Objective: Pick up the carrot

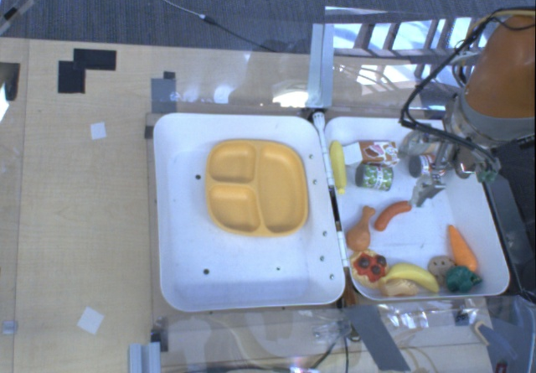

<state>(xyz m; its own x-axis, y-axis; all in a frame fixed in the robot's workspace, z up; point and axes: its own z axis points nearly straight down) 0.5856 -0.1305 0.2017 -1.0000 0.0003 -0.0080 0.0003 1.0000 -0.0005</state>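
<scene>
Near edge of the right bin [494,283]: the carrot [462,248], smooth orange and tapered, lies by the right wall, just beside a green item [462,279], with a banana [412,276] further left. Bare white floor separates it from the sausage [392,214]. The gripper [428,189] hangs above that floor, fingers parted, grasping nothing. The left bin [176,279] carries a yellow compartment plate [255,187].

Light: bright, even, from overhead | Glare: white hotspot on the clear panel [289,99] behind the 2 bins | Shadows: faint, soft | Focus: slightly soft overall | Edges: little visible distortion
</scene>
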